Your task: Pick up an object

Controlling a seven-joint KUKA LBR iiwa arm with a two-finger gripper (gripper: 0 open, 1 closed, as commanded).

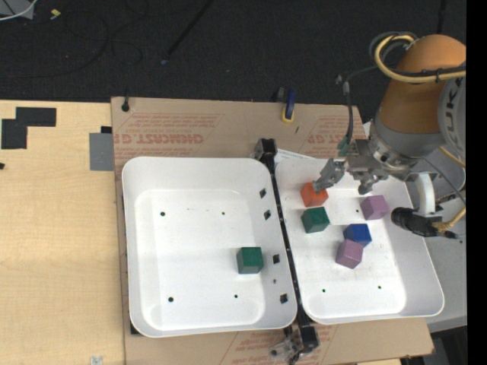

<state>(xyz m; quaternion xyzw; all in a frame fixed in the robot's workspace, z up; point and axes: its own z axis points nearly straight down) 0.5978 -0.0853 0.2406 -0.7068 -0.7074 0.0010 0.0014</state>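
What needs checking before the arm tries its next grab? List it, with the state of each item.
1. Gripper over the right bin, where most blocks lie: ok.
2. A target close by: ok, the orange block sits just beside the gripper.
3. Orange block free of neighbours: not ok, the green block sits right against it.
4. Something already held: cannot tell.
5. Other blocks out of the way: ok, the blue block and two purple blocks lie apart from the orange one.
6. Left bin: ok, one green block rests there, away from the arm.
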